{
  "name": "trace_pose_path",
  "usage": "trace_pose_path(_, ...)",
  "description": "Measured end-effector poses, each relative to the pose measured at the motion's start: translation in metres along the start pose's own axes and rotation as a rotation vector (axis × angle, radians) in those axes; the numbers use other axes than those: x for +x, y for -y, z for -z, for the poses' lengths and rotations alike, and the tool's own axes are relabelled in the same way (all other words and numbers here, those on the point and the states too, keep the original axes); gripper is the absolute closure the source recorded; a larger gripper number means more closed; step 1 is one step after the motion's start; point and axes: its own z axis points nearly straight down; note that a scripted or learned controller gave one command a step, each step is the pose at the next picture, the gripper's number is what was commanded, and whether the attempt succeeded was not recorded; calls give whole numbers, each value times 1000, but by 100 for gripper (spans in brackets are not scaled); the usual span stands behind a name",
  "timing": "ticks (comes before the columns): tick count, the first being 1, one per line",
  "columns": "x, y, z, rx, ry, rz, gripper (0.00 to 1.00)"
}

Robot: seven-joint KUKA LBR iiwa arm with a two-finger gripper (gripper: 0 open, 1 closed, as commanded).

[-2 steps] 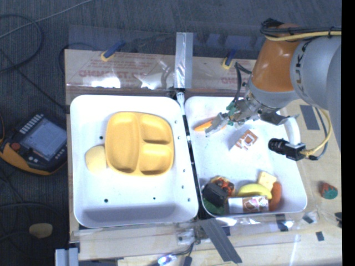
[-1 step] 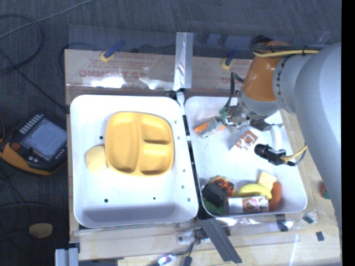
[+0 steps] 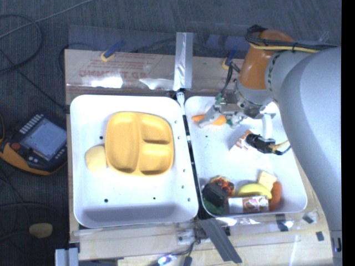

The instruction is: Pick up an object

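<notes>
1. Orange piece, small and bright, lies near the far edge of the right bin, close to that bin's far-left corner.
2. My gripper sits right over it; whether my fingers are released or clenched on it, I cannot tell.
3. My wrist's orange band hangs above the bin's far edge.
4. A small red-and-white packet lies mid-bin, beside a black cable fitting.
5. Along the near edge cluster a dark item, a banana, a pale wedge and a labelled tube.
6. The left bin holds a yellow divided tray, with a pale round object touching its left side.
</notes>
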Motion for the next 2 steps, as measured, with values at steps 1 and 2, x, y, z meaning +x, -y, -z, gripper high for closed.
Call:
trace_pose_path(1, -3, 3, 6, 12, 7, 1, 100)
trace_pose_path(2, 54, -1, 97, -12, 4, -61, 100)
